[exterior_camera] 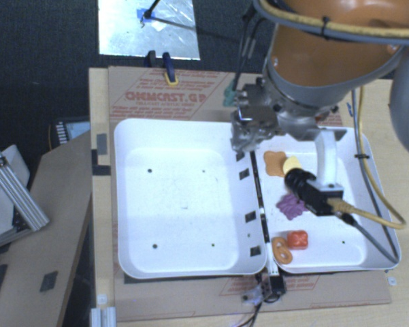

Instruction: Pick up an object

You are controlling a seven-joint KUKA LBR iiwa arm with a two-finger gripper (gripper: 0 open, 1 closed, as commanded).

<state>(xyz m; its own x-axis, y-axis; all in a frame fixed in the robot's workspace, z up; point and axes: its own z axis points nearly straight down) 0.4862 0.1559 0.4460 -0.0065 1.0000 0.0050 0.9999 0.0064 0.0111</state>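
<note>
tool [248,140]: above the divider at the far end of both bins, finger state cannot be told | right bin [350,251]: orange piece [274,162], yellow piece [291,163], purple toy [290,206], red block [297,238], orange ring [282,251] | left bin [133,182]: bare white floor

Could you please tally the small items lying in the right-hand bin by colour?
Orange: 2, a flat piece near the top and a ring-like piece at the bottom.
Yellow: 1, a piece partly hidden by the black part of the arm.
Purple: 1, a knobbly piece.
Red: 1, a block.
Total: 5
</note>
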